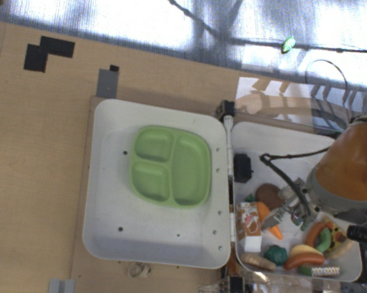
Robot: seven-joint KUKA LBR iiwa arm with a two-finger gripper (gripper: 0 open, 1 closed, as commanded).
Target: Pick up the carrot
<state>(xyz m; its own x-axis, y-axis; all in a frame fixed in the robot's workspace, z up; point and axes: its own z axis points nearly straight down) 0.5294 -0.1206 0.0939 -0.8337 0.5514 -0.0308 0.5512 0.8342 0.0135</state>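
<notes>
- The hand (288, 209) hangs low over the right bin (308, 137), near the worktop's (32, 154) right edge.
- How far its grip is open cannot be told.
- The carrot (264, 213) lies in that bin, just left of the hand and touching or nearly touching it; nothing shows it gripped.
- Other toy foods crowd the bin's near side, among them a banana (306, 251) and a brown piece (269, 193).
- A green divided plate (170, 166) sits in the left bin (106, 185).
</notes>
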